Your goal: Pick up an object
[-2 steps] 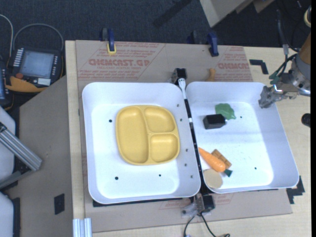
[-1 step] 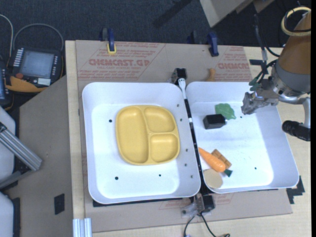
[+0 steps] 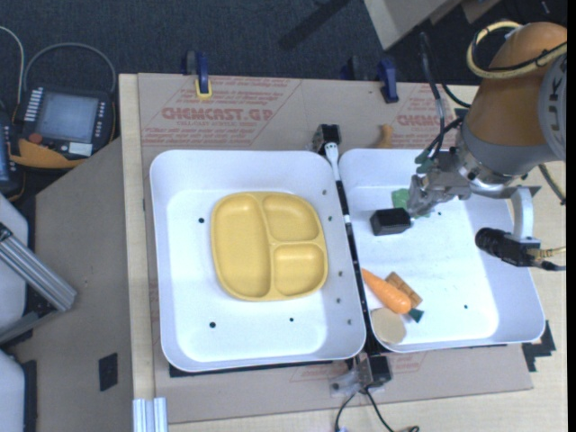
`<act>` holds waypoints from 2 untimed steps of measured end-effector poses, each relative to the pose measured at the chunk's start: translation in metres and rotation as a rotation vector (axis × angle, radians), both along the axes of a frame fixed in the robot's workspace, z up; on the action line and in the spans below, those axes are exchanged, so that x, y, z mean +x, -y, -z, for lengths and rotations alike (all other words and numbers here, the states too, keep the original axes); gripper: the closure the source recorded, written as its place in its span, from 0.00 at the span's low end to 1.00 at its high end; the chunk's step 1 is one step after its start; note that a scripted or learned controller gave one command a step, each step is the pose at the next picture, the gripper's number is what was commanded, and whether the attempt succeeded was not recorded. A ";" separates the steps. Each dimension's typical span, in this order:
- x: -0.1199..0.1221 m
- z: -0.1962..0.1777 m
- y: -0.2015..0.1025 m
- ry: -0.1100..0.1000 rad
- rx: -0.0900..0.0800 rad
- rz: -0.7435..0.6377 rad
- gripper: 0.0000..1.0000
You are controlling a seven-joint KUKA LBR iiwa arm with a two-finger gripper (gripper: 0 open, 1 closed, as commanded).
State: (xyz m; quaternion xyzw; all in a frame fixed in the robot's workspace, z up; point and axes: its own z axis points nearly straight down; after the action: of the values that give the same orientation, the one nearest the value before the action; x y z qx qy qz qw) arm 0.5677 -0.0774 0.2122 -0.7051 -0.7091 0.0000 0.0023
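A yellow divided tray (image 3: 268, 245) lies in the left bin (image 3: 171, 241), its three compartments bare. In the right bin (image 3: 504, 322), a carrot (image 3: 387, 292) rests near the front left corner, just beside a small brown piece (image 3: 406, 288) and a pale round disc (image 3: 390, 327). Farther back, a small black block (image 3: 391, 221) sits beside a green object (image 3: 401, 197), with the gripper (image 3: 423, 196) low over the pair; whether it is open, or has hold of anything, cannot be told from this angle.

The black block looks light and rigid, with flat sides that would suit a pinch across its narrow width. The carrot appears smooth and tapered, likely to slip or roll unless taken across its thick middle. The green object is partly hidden by the arm's wrist, and its shape is unclear.

Both bins stand on a brown bench board (image 3: 261, 106) held by blue clamps (image 3: 202, 75). A handheld controller (image 3: 63, 120) lies on the dark floor to the left.
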 end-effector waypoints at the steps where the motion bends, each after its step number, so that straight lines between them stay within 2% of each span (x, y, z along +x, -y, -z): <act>1: -0.002 -0.013 -0.054 0.005 -0.001 -0.001 1.00; 2: -0.008 -0.023 -0.105 0.006 -0.002 -0.001 1.00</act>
State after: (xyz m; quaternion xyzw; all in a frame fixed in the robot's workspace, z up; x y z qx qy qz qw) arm 0.5597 0.0277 0.2350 -0.7049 -0.7093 -0.0014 -0.0002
